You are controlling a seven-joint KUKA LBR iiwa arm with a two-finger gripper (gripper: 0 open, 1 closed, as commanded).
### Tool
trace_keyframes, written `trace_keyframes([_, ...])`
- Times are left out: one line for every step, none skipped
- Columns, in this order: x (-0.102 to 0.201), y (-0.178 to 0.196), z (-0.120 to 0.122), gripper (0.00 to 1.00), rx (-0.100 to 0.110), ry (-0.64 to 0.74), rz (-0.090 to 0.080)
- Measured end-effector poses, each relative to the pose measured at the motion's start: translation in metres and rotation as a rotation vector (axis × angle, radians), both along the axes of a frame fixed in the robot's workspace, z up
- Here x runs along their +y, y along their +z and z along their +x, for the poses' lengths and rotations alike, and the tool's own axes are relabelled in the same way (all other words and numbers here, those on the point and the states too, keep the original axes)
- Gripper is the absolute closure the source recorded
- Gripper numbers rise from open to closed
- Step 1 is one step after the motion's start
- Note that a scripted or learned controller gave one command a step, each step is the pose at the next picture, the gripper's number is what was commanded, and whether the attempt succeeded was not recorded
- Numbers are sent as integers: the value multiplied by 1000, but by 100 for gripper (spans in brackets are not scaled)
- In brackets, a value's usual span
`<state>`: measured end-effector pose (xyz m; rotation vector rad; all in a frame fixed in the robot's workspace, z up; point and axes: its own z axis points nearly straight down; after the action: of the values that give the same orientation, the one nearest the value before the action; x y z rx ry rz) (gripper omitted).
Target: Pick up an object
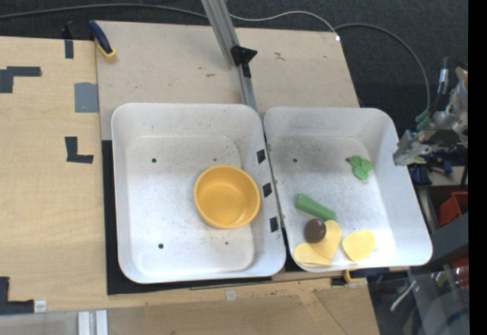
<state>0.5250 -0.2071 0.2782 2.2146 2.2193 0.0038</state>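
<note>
Wooden surface point(175, 67) carries two white bins. Yellow bowl point(227, 196) centre of left bin point(137, 135). Gripper point(415, 147) at 3 o'clock of right bin point(380, 128); grasp state indiscernible.

No legible text or labels

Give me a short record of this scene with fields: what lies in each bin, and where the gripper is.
left bin: yellow bowl, upright
right bin: green cylinder, small green piece, brown round piece, two pale yellow pieces
contact: brown round piece rests on a yellow piece
gripper: outside the right bin's right rim, nothing seen held
</note>
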Motion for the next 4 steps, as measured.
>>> trace_keyframes([44,-10,19,100,7,3,4])
trace_keyframes([99,-7,29,100,7,5,4])
trace_keyframes([151,-26,42,100,10,4,4])
trace_keyframes([205,-23,58,100,7,6,4])
